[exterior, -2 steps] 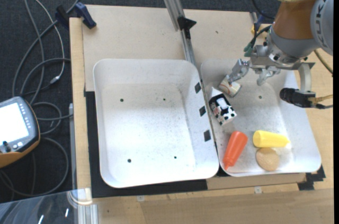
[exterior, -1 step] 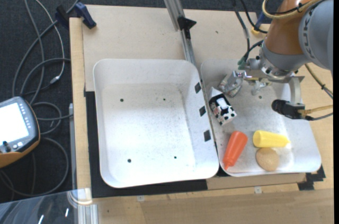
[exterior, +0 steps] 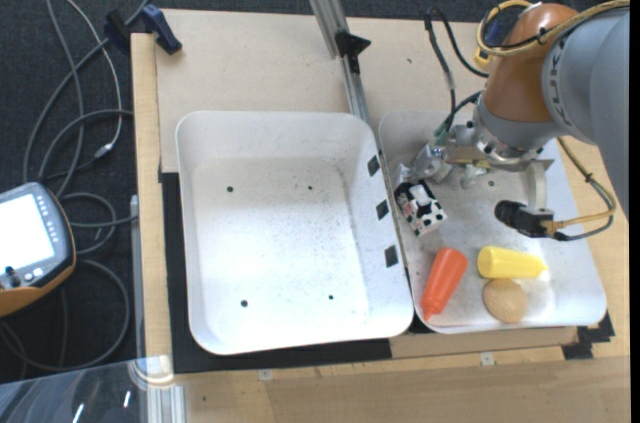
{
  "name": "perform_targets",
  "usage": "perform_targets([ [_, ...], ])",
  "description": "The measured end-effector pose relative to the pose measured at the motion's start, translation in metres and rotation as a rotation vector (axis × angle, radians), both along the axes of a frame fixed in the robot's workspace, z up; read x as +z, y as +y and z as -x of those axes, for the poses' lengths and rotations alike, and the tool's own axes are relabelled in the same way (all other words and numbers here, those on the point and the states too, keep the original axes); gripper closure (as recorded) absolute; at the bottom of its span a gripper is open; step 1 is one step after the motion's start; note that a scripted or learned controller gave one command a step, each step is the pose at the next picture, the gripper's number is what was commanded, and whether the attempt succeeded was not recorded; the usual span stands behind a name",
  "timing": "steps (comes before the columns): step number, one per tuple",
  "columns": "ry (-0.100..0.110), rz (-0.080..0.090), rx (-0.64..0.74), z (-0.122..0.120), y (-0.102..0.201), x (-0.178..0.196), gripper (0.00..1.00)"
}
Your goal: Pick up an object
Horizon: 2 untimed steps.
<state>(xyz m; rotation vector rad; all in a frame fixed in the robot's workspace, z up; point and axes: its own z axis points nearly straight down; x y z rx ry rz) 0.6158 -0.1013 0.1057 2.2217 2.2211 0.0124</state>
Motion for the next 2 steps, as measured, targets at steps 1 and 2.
perform_targets([
  [1, -0.006, 0.002, 0.001, -0.002, 0.0, 0.013, 1.0],
  [2, -0.001, 0.006, 0.003, -0.003, 0.011, 0.069, 1.0],
])
